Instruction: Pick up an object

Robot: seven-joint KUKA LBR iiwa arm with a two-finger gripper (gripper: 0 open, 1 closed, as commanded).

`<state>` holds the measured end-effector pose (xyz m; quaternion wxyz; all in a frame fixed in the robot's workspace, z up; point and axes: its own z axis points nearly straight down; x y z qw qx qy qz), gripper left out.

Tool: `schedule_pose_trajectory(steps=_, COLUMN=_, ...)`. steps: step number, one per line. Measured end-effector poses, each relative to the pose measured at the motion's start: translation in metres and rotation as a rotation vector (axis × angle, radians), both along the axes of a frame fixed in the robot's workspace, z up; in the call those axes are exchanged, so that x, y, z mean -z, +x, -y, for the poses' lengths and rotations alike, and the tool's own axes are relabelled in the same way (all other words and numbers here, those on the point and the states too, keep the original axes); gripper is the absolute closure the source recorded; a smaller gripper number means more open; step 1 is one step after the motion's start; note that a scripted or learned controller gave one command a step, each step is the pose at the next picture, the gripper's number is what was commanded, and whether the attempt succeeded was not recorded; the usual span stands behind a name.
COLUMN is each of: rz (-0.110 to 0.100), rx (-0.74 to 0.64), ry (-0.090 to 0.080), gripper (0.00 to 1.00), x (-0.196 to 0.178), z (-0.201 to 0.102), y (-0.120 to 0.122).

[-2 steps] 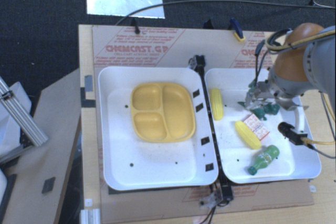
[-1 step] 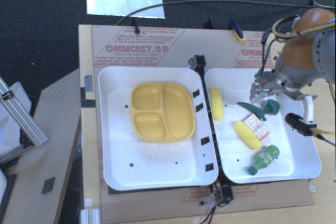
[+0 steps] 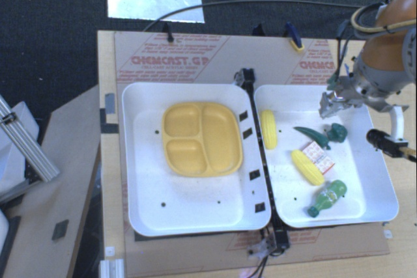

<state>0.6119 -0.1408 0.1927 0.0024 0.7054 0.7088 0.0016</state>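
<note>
Pincer (image 3: 331,103) hangs over the far right part of the right bin (image 3: 384,195), and from this slanted look down I cannot tell how it is set; nothing shows in its grip. Just below and beside it lies a dark green pepper (image 3: 322,135), the nearest thing to it. A little further toward the near side sit a small white and red packet (image 3: 317,154) and a yellow corn cob (image 3: 307,167) that touch or overlap, and a green bottle (image 3: 328,197) lies near the front wall. Another yellow corn piece (image 3: 268,129) lies along the left wall of that bin, just beside the divide between the two bins.

The left bin (image 3: 140,205) carries a yellow tray (image 3: 200,139) with three compartments, well apart from the arm.

By my reading the pick is not yet done: every object rests on a bin floor, so the descent, the grip and the lift are all left.

For room, the pepper has open floor around its tip, while the corn piece by the wall and the bottle near the front rim leave less space on one side. The bin's far right wall is close to the arm.
</note>
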Motion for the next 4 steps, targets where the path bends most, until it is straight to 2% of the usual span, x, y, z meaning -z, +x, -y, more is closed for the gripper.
schedule_pose_trajectory(steps=1, rz=0.001, rx=-0.001, ry=0.0, gripper=1.0, x=-0.039, z=0.0, y=0.002)
schedule_pose_trajectory(steps=4, rz=-0.005, rx=-0.005, ry=0.003, gripper=1.0, x=-0.059, z=-0.161, y=-0.025)
